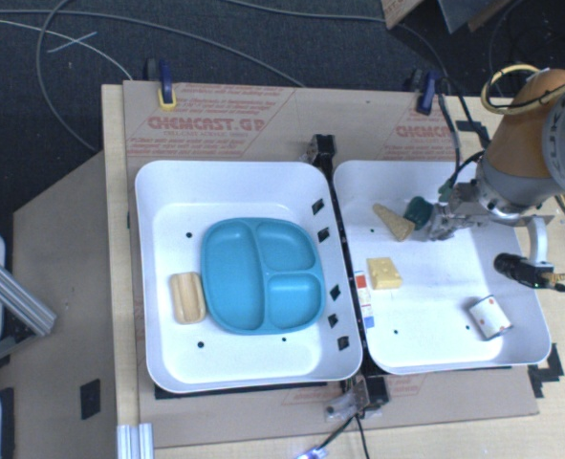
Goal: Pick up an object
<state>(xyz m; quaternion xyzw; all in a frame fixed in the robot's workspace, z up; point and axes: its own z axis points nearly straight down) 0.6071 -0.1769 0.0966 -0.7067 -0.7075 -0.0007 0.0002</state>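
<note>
In the right bin (435, 347), my gripper (437, 226) is down near the far wall, reaching in from the right. A small dark green object (419, 208) lies right against its left side; whether it sits between the fingers is hidden. A tan wedge (391, 221) lies just left of that. Nearer the bin's middle is a yellow block (385, 273). A small white cylinder with a red mark (488, 316) lies toward the front right corner.
The left bin (167, 208) holds a blue divided plate (261, 273) with a tan bread-like piece (187, 297) beside its left edge. A black divider with clips (332, 247) runs between the bins. A small red-and-white label (361, 282) sits at the right bin's left rim.
</note>
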